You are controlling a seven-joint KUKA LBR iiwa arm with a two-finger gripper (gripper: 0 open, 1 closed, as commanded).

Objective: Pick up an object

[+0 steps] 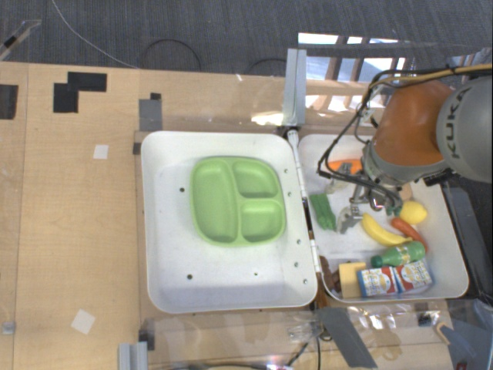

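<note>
the arm reaches in from the right and hangs over the right bin point(459, 284), its orange band above the bin's far half. the gripper point(356, 216) sits low near the middle of that bin, metal fingers pointing down toward the bin floor just beside a green object point(323, 211) that lies along the bin's left wall. whether the jaws are spread or closed cannot be told from this slant, and nothing shows between them.

a banana point(383, 231) lies just right of the gripper, touching or nearly touching a lemon point(414, 212) and a small red-orange piece point(407, 230) toward the right wall. a green bottle point(400, 254) lies flat nearer the front edge, with a labelled carton point(394, 279) just in front of it and a yellow block point(351, 277) at the front left corner. an orange object point(344, 166) peeks out by the far wall under the cables.

the right bin is crowded along its front and right edges; the bare floor lies between the green object and the banana, under the gripper. the left bin point(169, 284) holds a green divided tray point(236, 200) at its middle, with wide bare margin all round to the walls.
</note>
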